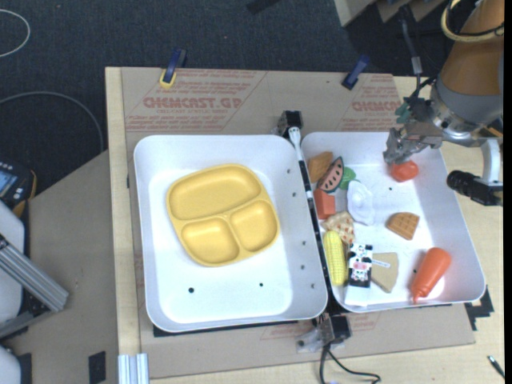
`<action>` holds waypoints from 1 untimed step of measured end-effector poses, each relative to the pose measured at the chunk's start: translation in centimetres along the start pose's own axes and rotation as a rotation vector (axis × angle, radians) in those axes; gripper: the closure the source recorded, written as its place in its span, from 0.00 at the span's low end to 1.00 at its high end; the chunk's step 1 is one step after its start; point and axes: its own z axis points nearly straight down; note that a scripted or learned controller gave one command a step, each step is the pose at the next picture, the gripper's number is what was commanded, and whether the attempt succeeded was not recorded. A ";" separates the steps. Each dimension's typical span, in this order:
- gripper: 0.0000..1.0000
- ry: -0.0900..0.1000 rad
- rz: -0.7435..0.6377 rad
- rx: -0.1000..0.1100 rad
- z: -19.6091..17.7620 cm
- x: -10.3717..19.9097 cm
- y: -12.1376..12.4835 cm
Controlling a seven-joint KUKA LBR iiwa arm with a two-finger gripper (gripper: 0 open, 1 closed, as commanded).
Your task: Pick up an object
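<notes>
Claw (402,152): at the upper right of the right bin (460,214), low over its floor, directly above a small red piece (404,171). How far it stands apart cannot be told from this view, and nothing is seen gripped in it.

Step in hand, by judgement: approach to a grasp, with the red piece as the likely target; lift not yet made. The next move calls for a straight descent so the claw straddles the piece, a firm closing, then a clean rise clear of the bin wall at 12 o'clock.

Nearby in the right bin, outward from the claw:
- white cup-like item (362,202), at 8 o'clock of the red piece, apart from it.
- watermelon slice (330,174), at 9 o'clock, beside the divider.
- waffle-like brown piece (402,225), at 6 o'clock, apart.
- carrot (429,274), at 5 o'clock, near the lower wall.
- corn cob (334,256) and black-and-white carton (361,265), at 7 o'clock, crowded together.

Obstruction: none touching the red piece; the bin corner is the tightest margin.

Left bin (152,214): holds a yellow divided plate (222,213), well apart at 9 o'clock.

Counter (240,102): brown board under both bins.
</notes>
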 end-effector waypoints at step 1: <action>1.00 0.001 -0.001 0.001 0.3 5.7 -2.0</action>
